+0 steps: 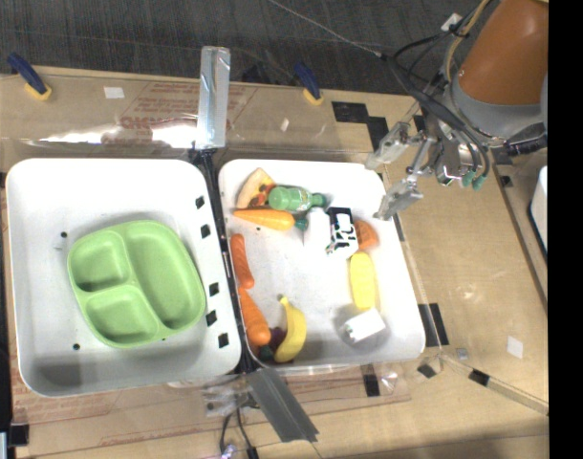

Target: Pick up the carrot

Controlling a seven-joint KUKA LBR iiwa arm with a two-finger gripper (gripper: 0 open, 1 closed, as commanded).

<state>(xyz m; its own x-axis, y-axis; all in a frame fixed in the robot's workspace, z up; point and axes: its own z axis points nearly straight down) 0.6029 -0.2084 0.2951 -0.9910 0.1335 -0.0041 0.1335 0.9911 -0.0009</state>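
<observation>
The carrot point(263, 220), orange and tapered, lies in the right bin point(315, 285) near its far left, just below a green bottle point(293, 198). My gripper point(393, 174) hangs over the bin's far right corner, well to the right of the carrot. Its two fingers are spread apart, open, with nothing between them.
The right bin also holds a wedge-shaped toy point(255, 184), a black-and-white object point(341, 229), a yellow cylinder point(363, 280), a white block point(364, 326), a banana point(292, 331) and long orange pieces point(241, 264) along its left wall. A green divided plate point(134, 280) sits in the left bin point(43, 199).
</observation>
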